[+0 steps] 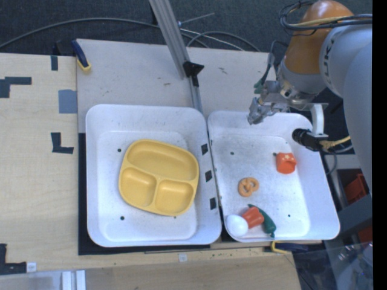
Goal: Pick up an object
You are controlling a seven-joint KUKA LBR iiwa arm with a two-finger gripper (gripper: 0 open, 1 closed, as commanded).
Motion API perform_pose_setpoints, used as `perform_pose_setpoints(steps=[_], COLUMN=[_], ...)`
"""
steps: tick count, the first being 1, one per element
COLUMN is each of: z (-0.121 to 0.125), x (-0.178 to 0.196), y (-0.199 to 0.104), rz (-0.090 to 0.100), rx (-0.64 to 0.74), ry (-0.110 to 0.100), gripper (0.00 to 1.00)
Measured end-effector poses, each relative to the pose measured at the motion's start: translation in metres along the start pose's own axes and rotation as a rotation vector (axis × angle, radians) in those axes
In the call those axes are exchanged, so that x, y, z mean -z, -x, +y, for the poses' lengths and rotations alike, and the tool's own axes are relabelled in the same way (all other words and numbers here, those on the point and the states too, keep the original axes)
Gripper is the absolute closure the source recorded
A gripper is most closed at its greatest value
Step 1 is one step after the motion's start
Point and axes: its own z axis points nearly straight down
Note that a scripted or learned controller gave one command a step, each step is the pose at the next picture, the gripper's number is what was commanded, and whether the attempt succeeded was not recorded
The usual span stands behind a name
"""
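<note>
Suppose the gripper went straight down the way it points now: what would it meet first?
Most likely bare floor at the far edge of the right bin. The gripper hangs there, well clear of the orange toy and pretzel, though depth is uncertain.

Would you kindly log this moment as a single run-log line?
pincer: over right bin's far edge, nothing held | pretzel, orange piece: in bin | yellow tray: left bin

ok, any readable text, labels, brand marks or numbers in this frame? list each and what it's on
None can be read.
Arm: dark lettering on the grey housing beside the orange band, cut off and too blurred to read.
Yellow tray, left bin, right bin: no print visible.
Bench: dark tape marks, shapes rather than letters.
</note>
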Motion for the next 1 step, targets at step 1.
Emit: perform_pose_setpoints(steps=[1], z=[0.0014], x=[0.0536], y=[-0.0004], rz=[0.000], rx=[0.000], ry=[0.001], gripper=[1.00])
